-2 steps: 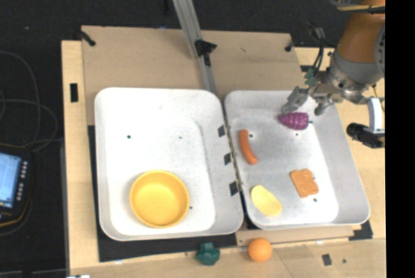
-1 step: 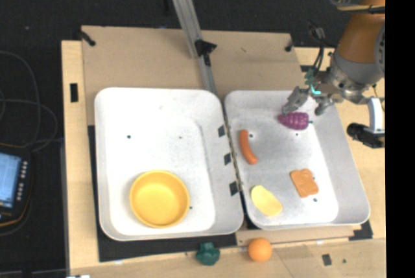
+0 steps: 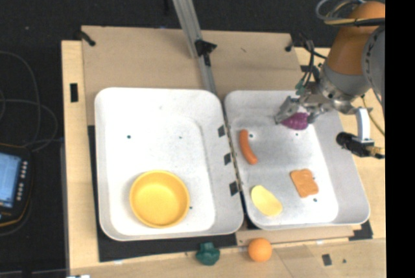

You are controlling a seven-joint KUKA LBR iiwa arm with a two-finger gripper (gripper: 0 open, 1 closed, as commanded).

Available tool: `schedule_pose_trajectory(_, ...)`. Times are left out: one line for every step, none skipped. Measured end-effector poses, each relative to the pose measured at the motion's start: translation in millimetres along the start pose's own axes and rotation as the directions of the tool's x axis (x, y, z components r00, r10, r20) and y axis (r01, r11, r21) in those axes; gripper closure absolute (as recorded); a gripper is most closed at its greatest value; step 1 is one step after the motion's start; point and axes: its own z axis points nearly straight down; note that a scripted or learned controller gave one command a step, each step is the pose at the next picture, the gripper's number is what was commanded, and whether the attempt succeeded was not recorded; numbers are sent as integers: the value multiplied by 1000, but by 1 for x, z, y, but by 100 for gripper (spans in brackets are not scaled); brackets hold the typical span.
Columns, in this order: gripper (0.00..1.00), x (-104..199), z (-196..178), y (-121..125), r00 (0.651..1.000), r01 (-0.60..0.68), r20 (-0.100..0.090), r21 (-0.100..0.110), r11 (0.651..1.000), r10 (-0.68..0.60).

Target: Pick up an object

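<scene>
A small purple lumpy object (image 3: 299,120) is lying at the far edge of the right-hand shallow white bin (image 3: 337,205), and the grey end effector (image 3: 295,113) is sitting directly over it — whether its fingers are spread or pinching the object, I cannot tell. Nearer in that bin an orange sausage-shaped piece (image 3: 248,146), a pale yellow oval piece (image 3: 266,200) and an orange square piece (image 3: 304,182) are resting apart. The left white bin (image 3: 117,108) is carrying a round yellow bowl (image 3: 159,198). On the surface (image 3: 130,53) — an orange ball (image 3: 259,249) beside a green lump (image 3: 207,254).
</scene>
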Motion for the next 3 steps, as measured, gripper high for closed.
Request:
schedule_pose_trajectory(0, -2, 61, 1, 1000, -2, -1, 1, 1000, 2)
schedule_pose_trajectory(0, -3, 62, 2, 1000, -3, 1, -2, 1000, 3)
schedule_pose_trajectory(100, -4, 50, 3, 1000, -1, 2, -5, 1000, 1)
